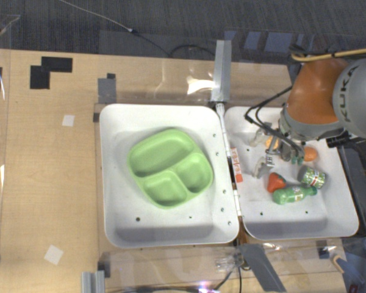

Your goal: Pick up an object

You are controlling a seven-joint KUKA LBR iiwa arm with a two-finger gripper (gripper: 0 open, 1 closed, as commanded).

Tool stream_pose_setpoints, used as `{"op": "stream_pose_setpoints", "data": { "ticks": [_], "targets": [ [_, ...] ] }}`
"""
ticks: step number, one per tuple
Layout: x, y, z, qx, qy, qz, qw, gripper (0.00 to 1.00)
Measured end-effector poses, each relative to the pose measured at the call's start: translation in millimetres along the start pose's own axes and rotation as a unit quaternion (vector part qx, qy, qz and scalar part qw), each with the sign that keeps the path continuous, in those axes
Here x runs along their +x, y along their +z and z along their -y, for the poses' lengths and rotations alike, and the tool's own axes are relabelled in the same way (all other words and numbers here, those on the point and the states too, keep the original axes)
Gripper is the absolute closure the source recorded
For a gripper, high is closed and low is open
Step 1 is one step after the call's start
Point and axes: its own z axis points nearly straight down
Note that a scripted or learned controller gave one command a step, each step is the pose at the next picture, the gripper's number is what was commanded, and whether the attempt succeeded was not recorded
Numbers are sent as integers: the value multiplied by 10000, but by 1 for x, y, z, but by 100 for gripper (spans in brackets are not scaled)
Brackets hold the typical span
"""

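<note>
Two white bins sit side by side on your counter (49,182), and all the action is in the right bin (293,224). Your arm (329,96) leans in from the right, orange band showing above the wrist, with the gripper (273,157) hanging low over that bin's middle. Whether the fingers are spread or closed, you can't tell from up here; the metal parts blur together, and nothing is plainly seen between them.

Look just below and right of the gripper: a small red piece (276,180) with an orange edge lies on the bin floor, close under the tip but apart from it. Touching that piece on its lower right, a green bottle (294,193) lies on its side. Just beyond that, a green can (312,177) rests tilted, and a small orange object (309,154) sits near the wrist.

Over in the left bin (116,224), a green divided plate (169,166) with three compartments lies by itself, well away from your gripper.
</note>
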Motion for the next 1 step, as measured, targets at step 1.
{"op": "stream_pose_setpoints", "data": {
  "ticks": [1],
  "targets": [
    [-2,-12,-2,-2,-33,38,10000,100]
  ]
}}
